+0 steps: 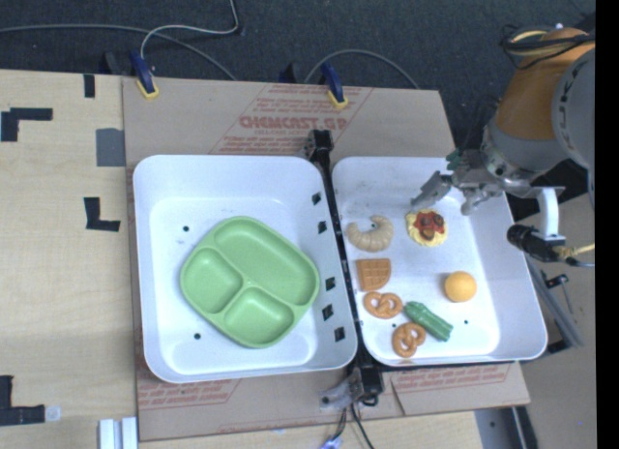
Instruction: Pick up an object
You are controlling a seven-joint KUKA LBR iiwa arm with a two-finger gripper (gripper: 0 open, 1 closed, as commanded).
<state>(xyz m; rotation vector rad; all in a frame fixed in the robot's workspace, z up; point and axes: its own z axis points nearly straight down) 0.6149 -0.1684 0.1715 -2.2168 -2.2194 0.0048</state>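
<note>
Down at the bottom of the frame, nearest the camera, the right bin point(503, 341) holds most of the small play food: a pretzel point(408, 340) at its lower edge, a green pickle point(428, 320) lying slantwise just beside it, and a second pretzel point(382, 304) a little higher. Up from those sits a waffle square point(373, 272), with an orange ball point(460, 286) off to the right of it, well apart. Over in the left bin point(155, 244) a green divided plate point(249, 281) lies flat, with nothing on it that I can see.

Further up the right bin there is a croissant point(371, 234) near the dividing wall, and to its right a small round piece topped with red and yellow, call it a little pizza point(427, 226). Just above that piece hangs the gripper point(455, 186), reaching in from the right of the frame. Its two fingers are spread, one prong slanting toward the upper left of the pizza and the other pointing right, and nothing sits between them.

So I would judge the step in hand to be the approach: the hand is open and poised, no object taken yet. The little pizza looks the likeliest target, being closest. The next move calls for lowering so the prongs straddle it, keeping off the croissant on the left, then closing and lifting straight up
</note>
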